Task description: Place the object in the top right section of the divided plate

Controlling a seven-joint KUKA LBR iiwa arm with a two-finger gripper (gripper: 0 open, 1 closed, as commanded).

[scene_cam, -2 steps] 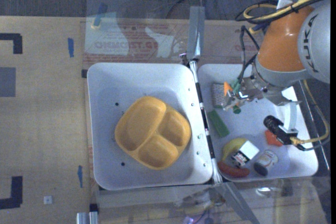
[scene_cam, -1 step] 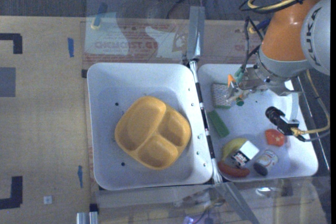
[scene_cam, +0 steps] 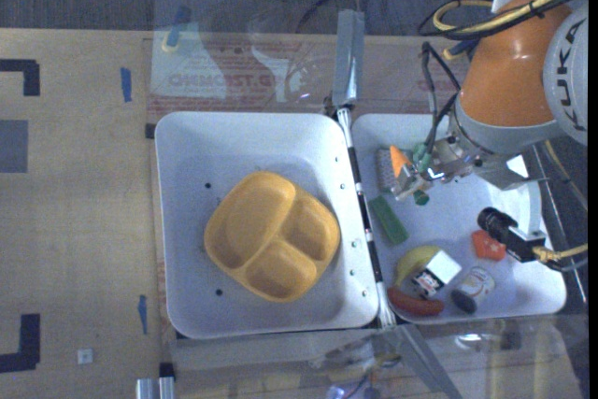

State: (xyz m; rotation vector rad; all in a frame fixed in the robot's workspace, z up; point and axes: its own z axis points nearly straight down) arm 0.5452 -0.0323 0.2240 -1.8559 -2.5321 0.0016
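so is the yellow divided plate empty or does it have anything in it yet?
Empty. All three sections of the yellow plate in the left bin show bare yellow; the small items lie in the right bin, where the gripper is.

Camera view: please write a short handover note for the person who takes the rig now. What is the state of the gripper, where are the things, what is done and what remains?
Gripper: over the upper left part of the right bin; nothing visibly between its fingers, open or shut unclear.
Divided plate: yellow, in the left bin, all its sections bare.
Right bin holds a green block, a red piece, a yellow ball and other small items.
Done: nothing placed yet.
Left: grasp an object, carry it to the plate's top right section.
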